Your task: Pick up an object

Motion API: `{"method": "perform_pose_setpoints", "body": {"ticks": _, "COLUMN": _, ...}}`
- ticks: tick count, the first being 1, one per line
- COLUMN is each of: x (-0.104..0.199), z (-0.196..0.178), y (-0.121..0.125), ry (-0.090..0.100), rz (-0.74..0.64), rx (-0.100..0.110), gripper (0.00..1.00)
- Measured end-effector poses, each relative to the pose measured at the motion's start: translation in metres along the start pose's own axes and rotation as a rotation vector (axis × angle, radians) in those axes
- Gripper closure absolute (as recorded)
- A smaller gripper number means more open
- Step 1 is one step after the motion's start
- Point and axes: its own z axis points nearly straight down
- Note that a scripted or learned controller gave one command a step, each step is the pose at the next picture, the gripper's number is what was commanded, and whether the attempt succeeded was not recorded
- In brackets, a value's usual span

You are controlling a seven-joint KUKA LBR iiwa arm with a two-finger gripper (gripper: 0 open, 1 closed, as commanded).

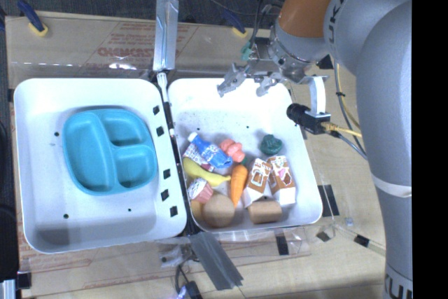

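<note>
Toys crowd the near end of the right bin [308, 182]: potato [218, 210], carrot [238, 183], banana [204, 174], two cartons [271, 176]. Beyond, a green piece [271, 145] lies apart. Farthest, the hand [246, 84] hovers spread and empty over the far rim. Risk: descending into the cluster, fingers may straddle neighbours and slip.
</note>
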Motion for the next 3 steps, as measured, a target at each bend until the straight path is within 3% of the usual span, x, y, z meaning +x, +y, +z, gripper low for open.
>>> {"method": "perform_pose_setpoints", "body": {"ticks": 1, "x": 0.009, "z": 0.138, "y": -0.054, "ry": 0.0, "rz": -0.072, "rx": 0.004, "gripper": 0.0}}
{"method": "perform_pose_setpoints", "body": {"ticks": 2, "x": -0.003, "z": 0.148, "y": -0.064, "ry": 0.006, "rz": 0.087, "rx": -0.014, "gripper": 0.0}}
{"method": "perform_pose_setpoints", "body": {"ticks": 3, "x": 0.01, "z": 0.148, "y": -0.093, "ry": -0.004, "rz": -0.057, "rx": -0.026, "gripper": 0.0}}
